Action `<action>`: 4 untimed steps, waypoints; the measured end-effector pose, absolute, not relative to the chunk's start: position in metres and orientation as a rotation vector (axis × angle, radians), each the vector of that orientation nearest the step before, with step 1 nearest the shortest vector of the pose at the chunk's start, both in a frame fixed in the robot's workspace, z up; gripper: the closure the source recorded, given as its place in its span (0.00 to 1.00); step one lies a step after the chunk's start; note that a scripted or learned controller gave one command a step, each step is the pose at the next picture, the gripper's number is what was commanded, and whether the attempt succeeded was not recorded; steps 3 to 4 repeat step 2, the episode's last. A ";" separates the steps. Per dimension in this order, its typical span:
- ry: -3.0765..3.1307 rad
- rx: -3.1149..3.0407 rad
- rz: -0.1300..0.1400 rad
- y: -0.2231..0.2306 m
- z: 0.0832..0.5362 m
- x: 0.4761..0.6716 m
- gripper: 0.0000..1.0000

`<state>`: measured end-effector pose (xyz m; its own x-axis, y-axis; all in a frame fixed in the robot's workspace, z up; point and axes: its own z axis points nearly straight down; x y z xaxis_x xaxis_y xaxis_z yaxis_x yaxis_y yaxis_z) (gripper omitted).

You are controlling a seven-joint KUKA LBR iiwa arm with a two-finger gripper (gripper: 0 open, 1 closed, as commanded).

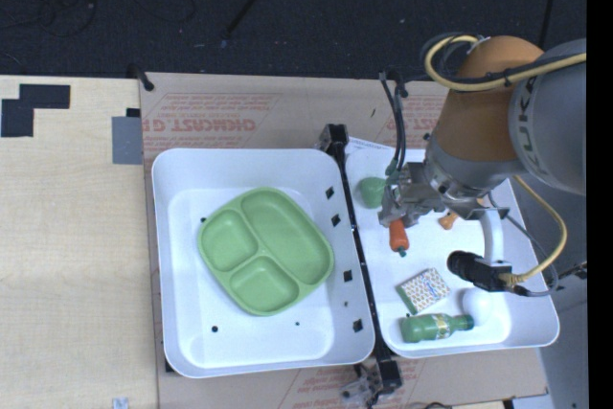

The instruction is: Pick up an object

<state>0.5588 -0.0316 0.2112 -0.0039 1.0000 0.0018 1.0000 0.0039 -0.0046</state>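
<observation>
Lay just on the near side of the gripper [397,209], in the right bin [548,336]: orange carrot [399,239], pointed near to far. Could not tell whether open or closed.

A grey arm [560,110] is being shown with an orange band [484,105] above the wrist. Yellow and black cables [450,53] are being looped beside the band, and a grey metal gripper [407,198] is being carried below it.
</observation>
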 end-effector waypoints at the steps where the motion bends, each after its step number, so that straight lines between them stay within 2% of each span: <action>1: -2.222 -2.212 0.004 0.024 0.207 0.540 1.00; 2: -2.225 -2.215 0.001 0.076 0.227 0.527 1.00; 4: -2.225 -2.215 0.001 0.076 0.227 0.527 1.00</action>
